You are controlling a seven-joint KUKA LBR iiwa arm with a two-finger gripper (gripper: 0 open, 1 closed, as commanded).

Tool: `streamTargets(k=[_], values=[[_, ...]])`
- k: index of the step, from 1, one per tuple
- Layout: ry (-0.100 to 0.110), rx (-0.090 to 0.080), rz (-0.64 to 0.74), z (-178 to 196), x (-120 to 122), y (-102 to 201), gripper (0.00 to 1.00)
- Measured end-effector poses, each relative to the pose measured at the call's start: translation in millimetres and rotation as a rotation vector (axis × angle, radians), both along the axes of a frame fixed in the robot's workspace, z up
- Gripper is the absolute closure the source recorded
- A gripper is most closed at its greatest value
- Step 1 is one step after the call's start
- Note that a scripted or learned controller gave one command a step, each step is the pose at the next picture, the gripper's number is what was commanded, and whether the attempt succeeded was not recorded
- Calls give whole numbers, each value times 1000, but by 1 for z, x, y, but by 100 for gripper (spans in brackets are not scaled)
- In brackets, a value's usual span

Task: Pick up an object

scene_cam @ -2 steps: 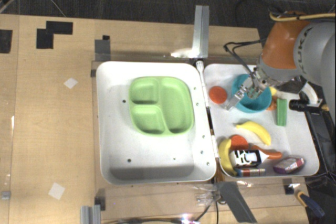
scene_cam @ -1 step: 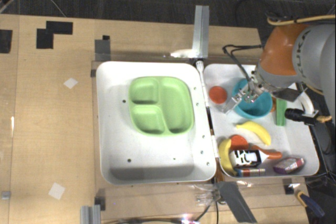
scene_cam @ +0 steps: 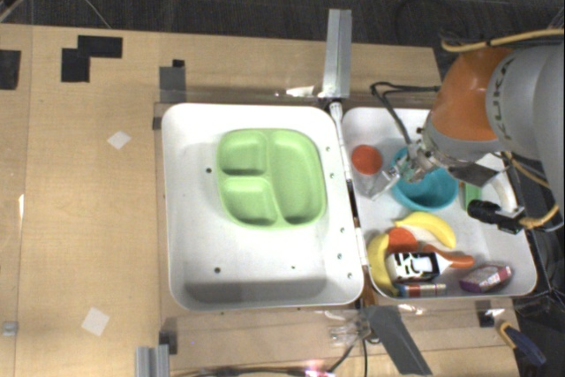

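The right bin (scene_cam: 381, 121) holds a small red ball (scene_cam: 366, 159), a teal bowl (scene_cam: 434, 189), a yellow banana (scene_cam: 431, 226), an orange piece (scene_cam: 406, 237), a black and white item (scene_cam: 415, 263) and a purple object (scene_cam: 485, 278). My gripper (scene_cam: 389, 176) hangs low in this bin, between the red ball and the teal bowl's left rim. The orange-banded wrist (scene_cam: 468, 101) above it hides the bin's back right part. Nothing is visibly lifted.
The left bin (scene_cam: 247, 265) carries a green divided plate (scene_cam: 269, 177) in its middle. A metal post (scene_cam: 337, 57) stands behind the wall between the bins. Black cables (scene_cam: 508, 216) run over the right bin's right side.
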State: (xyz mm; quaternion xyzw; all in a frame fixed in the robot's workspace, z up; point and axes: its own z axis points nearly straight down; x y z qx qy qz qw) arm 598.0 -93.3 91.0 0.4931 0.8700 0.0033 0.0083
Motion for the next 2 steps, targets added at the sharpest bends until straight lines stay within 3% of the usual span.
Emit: streamTargets(k=[1, 2], values=[[14, 18, -56, 0, 24, -57, 0], [2, 4, -68, 0, -6, -2, 0]])
